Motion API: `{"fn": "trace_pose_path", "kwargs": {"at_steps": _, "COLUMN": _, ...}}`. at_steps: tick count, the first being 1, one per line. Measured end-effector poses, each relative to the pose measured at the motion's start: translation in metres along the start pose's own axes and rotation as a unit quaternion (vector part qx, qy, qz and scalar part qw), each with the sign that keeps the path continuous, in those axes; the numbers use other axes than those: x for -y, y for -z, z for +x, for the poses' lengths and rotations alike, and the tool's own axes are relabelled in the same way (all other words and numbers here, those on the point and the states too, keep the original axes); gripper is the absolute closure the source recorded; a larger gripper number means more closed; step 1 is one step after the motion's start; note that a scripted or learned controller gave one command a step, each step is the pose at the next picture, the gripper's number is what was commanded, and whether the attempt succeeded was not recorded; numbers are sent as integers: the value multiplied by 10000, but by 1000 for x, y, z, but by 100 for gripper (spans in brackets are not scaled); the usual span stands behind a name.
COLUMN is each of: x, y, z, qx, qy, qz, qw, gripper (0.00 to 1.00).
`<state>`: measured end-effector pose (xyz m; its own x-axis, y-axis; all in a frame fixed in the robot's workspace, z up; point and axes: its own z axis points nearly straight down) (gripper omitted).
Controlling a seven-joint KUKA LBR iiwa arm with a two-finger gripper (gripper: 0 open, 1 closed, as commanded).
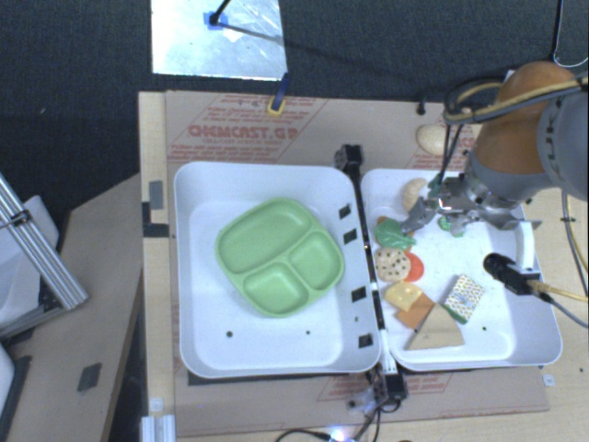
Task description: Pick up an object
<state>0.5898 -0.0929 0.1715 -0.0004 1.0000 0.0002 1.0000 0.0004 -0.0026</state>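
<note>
**Ana:** Dark carpet behind, a shiny foil sheet [219, 24] up top, and a cardboard-covered bench [239, 127] carrying two shallow white bins; the left white bin [198, 274] has a pale green three-compartment plastic tray [279, 256] sitting in its middle; the right white bin [534, 339] is where the toy food lies.

**Ben:** And the grey arm with its orange band [525, 122] reaches in from the right over that right bin; the two-finger gripper [421, 215] is low at the bin's upper left; I can't tell whether it's released or clenched; nothing sits visibly between its tips.

**Ana:** So the pick isn't done, by my reading; every piece looks to be resting on the bin floor; descent and closing are left, then the lift.

**Ben:** Nearest candidate is the dark green leafy toy piece [394, 232]; it lies just beside the gripper tips, to their lower left, close against the divider between the bins; touching or apart, I can't say.

**Ana:** Below that, a speckled round cookie [392, 264] with a red slice [416, 268] tucked next to it; then a yellow cheese chunk [403, 295], a tan wedge [440, 333] and a small patterned packet [466, 296]; all nearer the camera than the gripper, well apart from it.

**Ben:** A pale round piece [413, 192] sits just above the gripper too; so green leaf or pale round, I'd guess.
</note>
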Motion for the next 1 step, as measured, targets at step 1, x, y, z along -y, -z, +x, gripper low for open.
{"fn": "trace_pose_path", "kwargs": {"at_steps": 1, "x": 3, "y": -42, "z": 3, "qx": 0, "qy": -2, "qz": -10, "qw": 10000, "gripper": 0}}
